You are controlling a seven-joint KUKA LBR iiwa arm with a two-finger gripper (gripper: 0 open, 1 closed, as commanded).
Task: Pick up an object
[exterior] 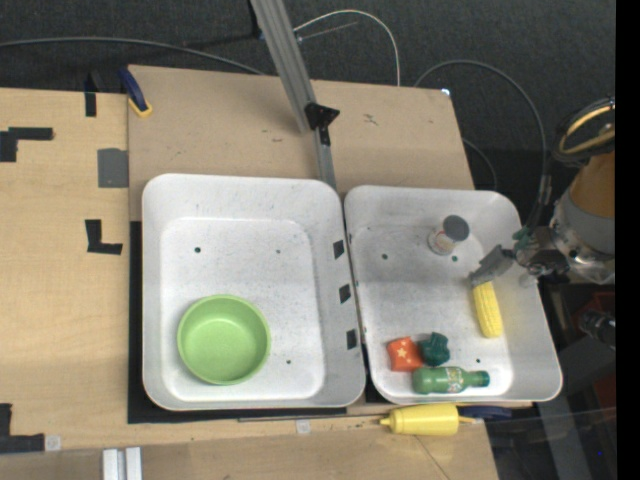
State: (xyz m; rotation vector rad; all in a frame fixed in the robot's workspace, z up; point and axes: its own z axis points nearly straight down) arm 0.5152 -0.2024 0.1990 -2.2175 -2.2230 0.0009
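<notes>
No readable labels on anything. Gripper (pixel 497 265) sits at the right bin's (pixel 400 218) 3 o'clock rim, tip just above the corn cob (pixel 487 310); grip state can't be judged. Green bottle (pixel 449 379) lies at 6 o'clock.

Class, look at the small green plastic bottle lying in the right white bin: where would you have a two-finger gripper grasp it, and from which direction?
Grip the small green plastic bottle across its round body, probably from straight above. It lies flat, its long axis running left to right, so the fingers should close front to back. The dark green piece sits close behind, leaving little room there.
</notes>
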